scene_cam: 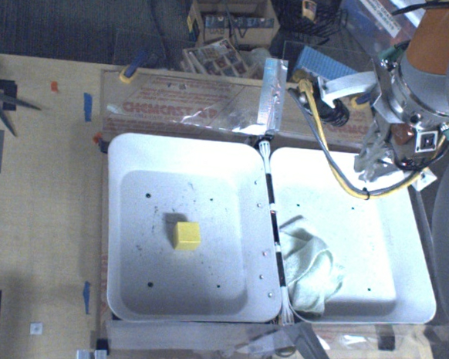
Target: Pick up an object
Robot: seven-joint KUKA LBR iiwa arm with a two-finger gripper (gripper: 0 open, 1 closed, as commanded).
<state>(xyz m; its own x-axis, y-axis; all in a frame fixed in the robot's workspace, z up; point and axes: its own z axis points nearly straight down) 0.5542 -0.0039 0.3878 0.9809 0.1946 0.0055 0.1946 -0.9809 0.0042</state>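
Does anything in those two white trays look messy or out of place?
The pale cloth in the right bin lies crumpled against the divider, one edge riding onto it. The yellow block sits neatly in the left bin, which has dark specks.

The arm [444, 45] shows an orange band above a grey, ringed metal wrist. A small square black-and-white marker tag [426, 140] sits on the wrist housing beside a reddish-brown patch. A yellow cable [331, 156] loops from it alongside a black one, and the gripper [373, 165] is pale grey metal
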